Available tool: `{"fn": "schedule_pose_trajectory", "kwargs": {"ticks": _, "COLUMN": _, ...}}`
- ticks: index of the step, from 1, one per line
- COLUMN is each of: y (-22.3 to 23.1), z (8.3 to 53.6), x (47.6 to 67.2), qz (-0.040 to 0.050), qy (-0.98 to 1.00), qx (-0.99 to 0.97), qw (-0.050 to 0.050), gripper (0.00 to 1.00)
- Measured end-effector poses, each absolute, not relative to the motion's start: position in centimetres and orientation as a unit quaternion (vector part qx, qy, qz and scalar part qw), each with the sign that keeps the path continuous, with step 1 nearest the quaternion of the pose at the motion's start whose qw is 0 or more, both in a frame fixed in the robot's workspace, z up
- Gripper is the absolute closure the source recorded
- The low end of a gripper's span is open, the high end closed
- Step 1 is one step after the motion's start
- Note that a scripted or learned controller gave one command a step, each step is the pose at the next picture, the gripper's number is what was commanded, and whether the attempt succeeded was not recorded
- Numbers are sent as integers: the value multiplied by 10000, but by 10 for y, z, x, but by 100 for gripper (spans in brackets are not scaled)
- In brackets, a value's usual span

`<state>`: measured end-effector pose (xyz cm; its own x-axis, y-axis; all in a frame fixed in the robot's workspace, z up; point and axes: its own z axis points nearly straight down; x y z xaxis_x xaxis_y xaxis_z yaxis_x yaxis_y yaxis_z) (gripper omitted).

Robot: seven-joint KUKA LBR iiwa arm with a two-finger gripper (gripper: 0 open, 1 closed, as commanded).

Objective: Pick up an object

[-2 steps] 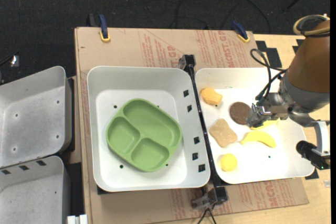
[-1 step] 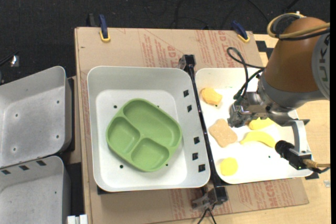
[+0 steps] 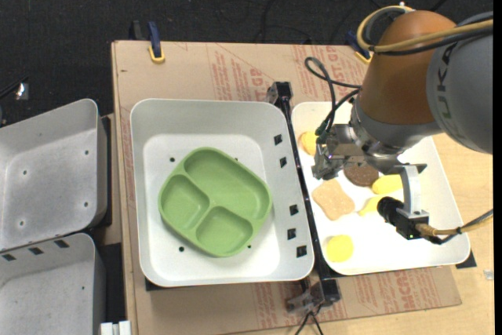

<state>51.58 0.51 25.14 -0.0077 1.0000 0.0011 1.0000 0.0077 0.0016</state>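
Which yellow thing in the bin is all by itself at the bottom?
The round flat yellow piece, near the right bin's front edge. The other yellow pieces sit higher up, close beside the arm and the toast-coloured slice.

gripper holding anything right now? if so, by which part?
Cannot tell. The gripper hangs low over the right bin, above the toast and a brown disc, but the arm's wrist hides its tip.

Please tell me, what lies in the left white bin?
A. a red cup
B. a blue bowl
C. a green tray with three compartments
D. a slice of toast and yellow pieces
C: the left bin holds a green tray divided into three compartments; the toast-like slice and the yellow pieces lie in the right bin.
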Motion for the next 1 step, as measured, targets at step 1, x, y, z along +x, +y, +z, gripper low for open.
{"fn": "schedule_pose_trajectory", "kwargs": {"ticks": 1, "y": 56, "z": 256, "x": 526, "qz": 10, "qy": 7101, "qx": 7041, "qw": 0, "gripper": 100}}
